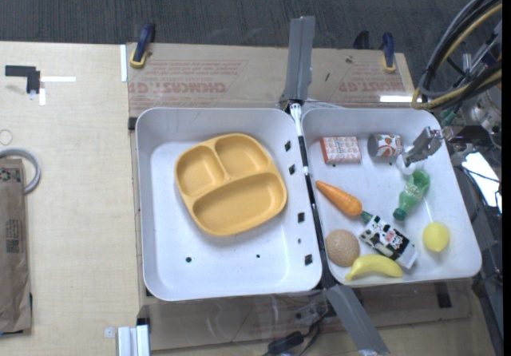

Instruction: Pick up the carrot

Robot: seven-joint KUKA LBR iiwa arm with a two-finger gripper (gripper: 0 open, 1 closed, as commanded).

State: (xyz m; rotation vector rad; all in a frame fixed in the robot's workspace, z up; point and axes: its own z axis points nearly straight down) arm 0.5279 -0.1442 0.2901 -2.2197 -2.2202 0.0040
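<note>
We are watching the small metallic two-finger gripper [421, 144] hanging over the far right part of the right-hand shallow white bin [467, 211], and we cannot tell how it is set; nothing is showing in its grasp. Just beside it, toward the bin's far wall, a small white-and-orange carton [386, 146] is lying, and a little further that way a flat orange-and-white box [341, 149]. Directly below the gripper, toward the near side, a green plastic bottle [411, 194] is lying almost under it.

The orange tapered carrot with a green stub [339, 198] is lying well to the gripper's left and somewhat nearer the camera, flat on the bin floor, pointed end toward the divider and stub end toward a black-and-white patterned carton [387, 239]. Past it a round tan ball-like item [342, 247], a yellow banana [374, 268] and a yellow lemon [436, 237] are sitting along the near side. Farther left, a yellow divided plate [231, 183] is resting in the left-hand white bin [152, 211].

We are judging the approach not yet begun. To do it well, we are advising travelling left clear of the bottle, aligning the closing line across the carrot's thick middle rather than along it, and descending there, away from the patterned carton touching the stub end.
</note>
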